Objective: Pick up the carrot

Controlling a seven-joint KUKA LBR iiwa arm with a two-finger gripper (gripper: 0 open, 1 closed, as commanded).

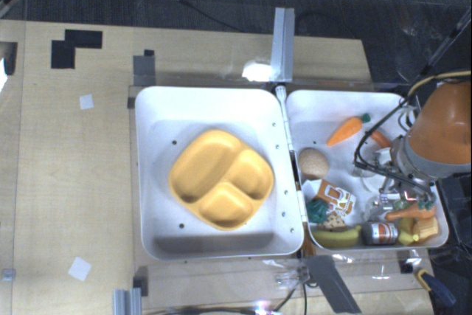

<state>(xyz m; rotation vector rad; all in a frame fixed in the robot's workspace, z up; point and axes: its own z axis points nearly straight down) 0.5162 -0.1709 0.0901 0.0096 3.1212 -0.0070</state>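
Note:
The carrot [345, 131], orange with a small green top, lies at a slant in the upper middle of the right bin [317, 111]. The arm's orange band and grey wrist hang over that bin's right side. Below the wrist, my gripper [395, 197] points down near the bin's lower right corner, low over a cluster of items. It stands to the right of and below the carrot, apart from it. I see nothing of the carrot at the gripper. A second orange piece [379, 138] shows just right of the carrot, partly hidden by cables.
The left bin [155, 122] holds a yellow divided plate [221, 178]. The right bin also holds a beige round item [313, 162], a small orange-and-white box [336, 198], a banana [339, 236], a can [380, 234] and an orange toy [410, 215].

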